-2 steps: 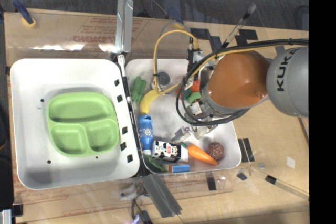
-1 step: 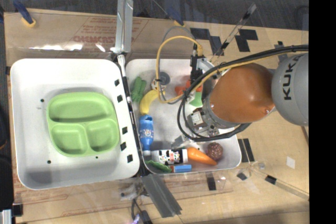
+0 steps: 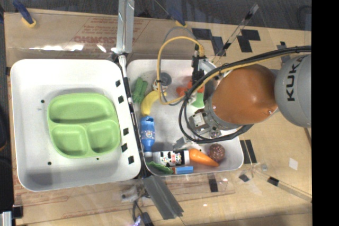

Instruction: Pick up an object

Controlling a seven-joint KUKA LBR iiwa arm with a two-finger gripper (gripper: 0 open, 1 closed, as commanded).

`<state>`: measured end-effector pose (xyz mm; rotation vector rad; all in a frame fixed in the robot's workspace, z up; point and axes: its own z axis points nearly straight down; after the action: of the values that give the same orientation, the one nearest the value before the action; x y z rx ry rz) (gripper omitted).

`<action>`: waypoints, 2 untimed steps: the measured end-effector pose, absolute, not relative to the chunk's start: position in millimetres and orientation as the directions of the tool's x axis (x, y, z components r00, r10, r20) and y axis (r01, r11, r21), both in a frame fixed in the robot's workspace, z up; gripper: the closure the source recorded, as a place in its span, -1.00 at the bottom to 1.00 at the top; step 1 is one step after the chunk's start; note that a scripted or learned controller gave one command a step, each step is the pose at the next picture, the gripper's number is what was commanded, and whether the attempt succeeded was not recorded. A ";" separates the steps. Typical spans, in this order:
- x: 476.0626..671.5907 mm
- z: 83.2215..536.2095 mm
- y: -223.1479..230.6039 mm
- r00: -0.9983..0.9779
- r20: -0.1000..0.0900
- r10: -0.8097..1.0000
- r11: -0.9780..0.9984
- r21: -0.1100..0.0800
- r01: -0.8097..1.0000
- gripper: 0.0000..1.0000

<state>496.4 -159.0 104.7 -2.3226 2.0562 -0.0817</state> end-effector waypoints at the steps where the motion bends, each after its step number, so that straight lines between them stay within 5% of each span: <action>1: 512.2 96.1 -175.6 0.140 0.002 -0.990 -0.140 -0.021 -0.990 -1.00; 2: 498.8 106.3 -104.6 0.345 0.022 -0.938 -0.346 -0.070 -0.936 -1.00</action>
<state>498.8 -104.6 106.3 -2.5394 1.7706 -0.0901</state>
